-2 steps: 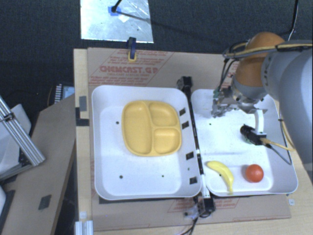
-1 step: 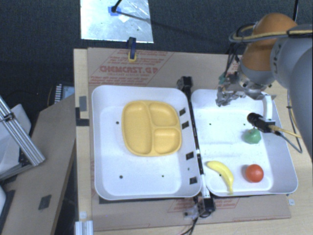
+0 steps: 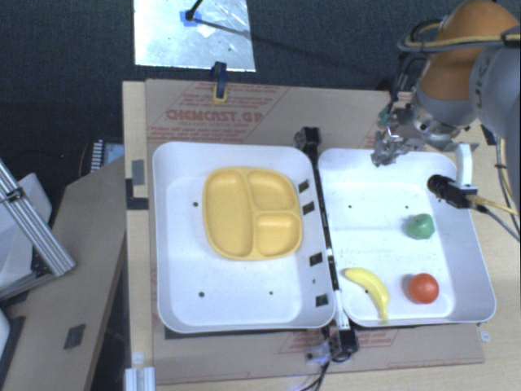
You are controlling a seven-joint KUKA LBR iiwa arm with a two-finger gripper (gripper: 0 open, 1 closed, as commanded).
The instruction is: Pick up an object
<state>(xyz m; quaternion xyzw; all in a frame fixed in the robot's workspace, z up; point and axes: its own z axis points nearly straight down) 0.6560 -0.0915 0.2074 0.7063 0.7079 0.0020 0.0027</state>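
Here the claw [image 3: 384,155], its state impossible to tell, is held over the right bin's [image 3: 366,210] far edge, so the pepper [image 3: 420,226], well below-right, should be approached squarely from above.

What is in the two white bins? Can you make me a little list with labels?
left bin: yellow divided plate
right bin: banana, red tomato, green fruit
banana spot: near front-left corner of right bin
gripper: over the right bin's back edge, nothing seen between its jaws
arm: orange band, reaching from the right
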